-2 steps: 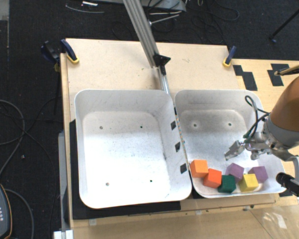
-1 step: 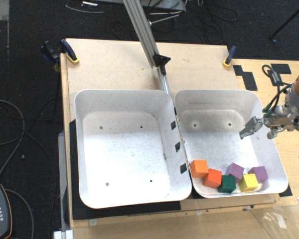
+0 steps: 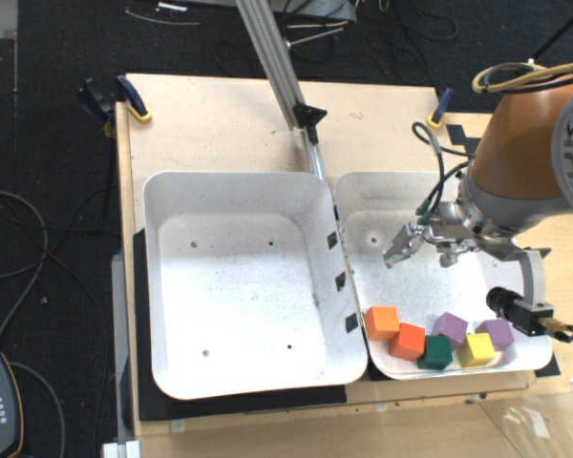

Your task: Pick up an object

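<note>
Several small blocks lie along the near edge of the right bin (image 3: pixel 382 198): an orange one (image 3: pixel 382 321), a red-orange one (image 3: pixel 408 340), a green one (image 3: pixel 437 351), a yellow one (image 3: pixel 477 349) and two purple ones (image 3: pixel 450 327) (image 3: pixel 498 333). My gripper (image 3: pixel 425 251) hangs over the middle of the right bin, behind the blocks and apart from them. It is open, with nothing between its fingers (image 3: pixel 399 247).
The left bin (image 3: pixel 172 198) stands beside the right one, their walls meeting in the middle. A slanted metal pole (image 3: pixel 272 55) rises from behind the bins. Clamps sit at the bench's back corners (image 3: pixel 124 98).
</note>
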Action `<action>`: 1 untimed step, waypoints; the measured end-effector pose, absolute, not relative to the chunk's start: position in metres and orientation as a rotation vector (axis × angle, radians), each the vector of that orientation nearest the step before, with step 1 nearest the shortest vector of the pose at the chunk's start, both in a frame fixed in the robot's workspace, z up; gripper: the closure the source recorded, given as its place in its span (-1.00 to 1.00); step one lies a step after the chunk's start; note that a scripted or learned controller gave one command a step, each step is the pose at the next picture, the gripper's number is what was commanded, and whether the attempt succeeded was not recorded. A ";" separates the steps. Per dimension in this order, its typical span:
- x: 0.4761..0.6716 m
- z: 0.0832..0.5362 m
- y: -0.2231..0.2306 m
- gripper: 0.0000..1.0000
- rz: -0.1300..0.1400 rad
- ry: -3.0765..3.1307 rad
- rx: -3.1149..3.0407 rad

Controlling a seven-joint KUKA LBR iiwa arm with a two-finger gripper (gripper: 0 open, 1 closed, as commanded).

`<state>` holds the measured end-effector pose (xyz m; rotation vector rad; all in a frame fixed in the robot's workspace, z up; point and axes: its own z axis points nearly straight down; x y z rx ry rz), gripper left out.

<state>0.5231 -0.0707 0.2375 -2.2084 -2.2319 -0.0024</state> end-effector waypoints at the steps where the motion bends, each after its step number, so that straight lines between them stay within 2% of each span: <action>1: 0.508 0.263 -0.101 -1.00 -0.002 -2.222 -2.226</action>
